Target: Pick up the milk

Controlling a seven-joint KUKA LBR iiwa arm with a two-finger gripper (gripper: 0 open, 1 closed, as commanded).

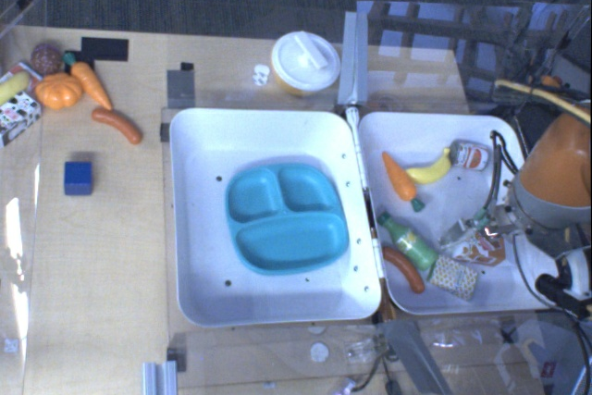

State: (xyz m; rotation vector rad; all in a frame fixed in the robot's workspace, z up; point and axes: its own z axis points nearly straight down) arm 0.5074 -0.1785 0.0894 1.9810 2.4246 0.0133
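Camera view. The grey arm with the orange band reaches in from the right. Its gripper (481, 236) is low over the right shallow white bin (481, 127), above a small orange-and-white item (488, 253) too blurred to identify. Whether the claw is wide, narrow or holding anything cannot be told.

That bin also holds an orange toy carrot (399, 177), a yellow toy banana (431, 168), a small tin (470, 154), a green plastic bottle (408, 241), a red-brown toy sausage (403, 268) and a speckled flat packet (456, 277).

The left white bin (199, 227) carries a blue divided plastic tray (287, 217).

A black-and-white spotted carton (18, 117), apparently the milk, lies on the wooden bench (92, 273) at the far left, well apart from the gripper.
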